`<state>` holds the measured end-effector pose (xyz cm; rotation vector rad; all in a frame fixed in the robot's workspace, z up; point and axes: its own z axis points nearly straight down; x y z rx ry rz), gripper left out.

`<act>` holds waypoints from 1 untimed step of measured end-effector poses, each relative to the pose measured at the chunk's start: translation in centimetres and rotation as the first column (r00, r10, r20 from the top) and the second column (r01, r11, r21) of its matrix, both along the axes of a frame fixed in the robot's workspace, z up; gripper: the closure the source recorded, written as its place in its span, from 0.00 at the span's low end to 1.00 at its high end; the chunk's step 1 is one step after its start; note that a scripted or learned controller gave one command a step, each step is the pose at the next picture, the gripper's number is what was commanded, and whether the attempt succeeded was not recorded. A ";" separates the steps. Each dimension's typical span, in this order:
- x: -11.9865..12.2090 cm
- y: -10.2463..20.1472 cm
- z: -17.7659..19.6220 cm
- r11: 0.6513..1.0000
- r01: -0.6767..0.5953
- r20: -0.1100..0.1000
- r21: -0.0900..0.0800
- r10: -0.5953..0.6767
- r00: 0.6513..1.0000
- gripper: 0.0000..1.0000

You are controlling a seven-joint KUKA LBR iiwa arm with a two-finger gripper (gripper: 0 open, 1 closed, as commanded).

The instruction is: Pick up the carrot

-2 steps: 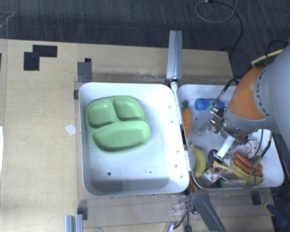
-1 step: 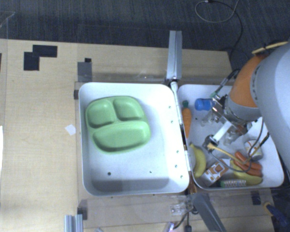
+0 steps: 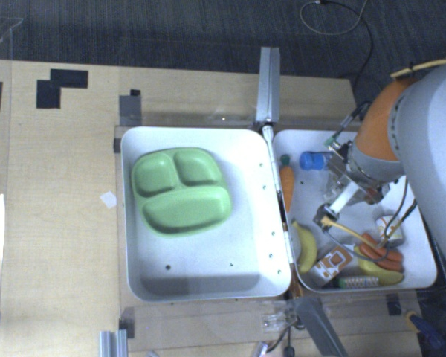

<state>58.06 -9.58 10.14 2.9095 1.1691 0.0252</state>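
Note:
The carrot (image 3: 287, 187) is a short orange root lying lengthwise against the left wall of the right bin (image 3: 425, 272). My gripper (image 3: 340, 168) hangs over the upper middle of that bin, to the right of the carrot and apart from it. A blue cylindrical object (image 3: 311, 160) lies just left of the gripper. I see nothing held by the gripper, and the arm's body hides the bin's right side.
A green divided plate (image 3: 181, 189) lies in the left bin (image 3: 201, 285). Along the right bin's front lie a banana (image 3: 306, 247), a small printed packet (image 3: 331, 264), reddish-orange sausage-like pieces (image 3: 380, 253) and a yellow-green item (image 3: 375, 276).

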 end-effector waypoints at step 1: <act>-3.4 6.7 8.4 0.992 -0.126 -0.014 0.000 0.126 0.992 1.00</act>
